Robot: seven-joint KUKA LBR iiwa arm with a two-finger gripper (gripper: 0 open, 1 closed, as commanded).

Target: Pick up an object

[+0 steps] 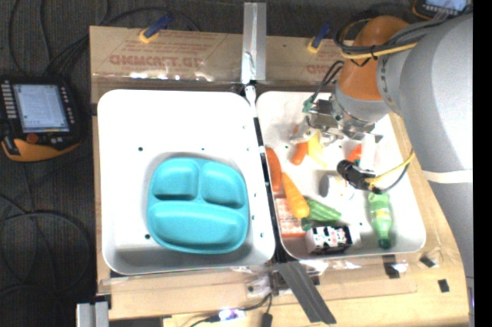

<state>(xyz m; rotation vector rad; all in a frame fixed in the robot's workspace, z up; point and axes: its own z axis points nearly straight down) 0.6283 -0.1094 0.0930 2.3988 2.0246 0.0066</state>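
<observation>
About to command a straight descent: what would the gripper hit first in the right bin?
Probably the small orange piece lying just under the gripper, on the right bin floor. Depth is hard to judge from above.

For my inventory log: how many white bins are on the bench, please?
2. The left bin holds a blue divided plate. The right bin holds small items, including a green bottle, under the gripper.
</observation>
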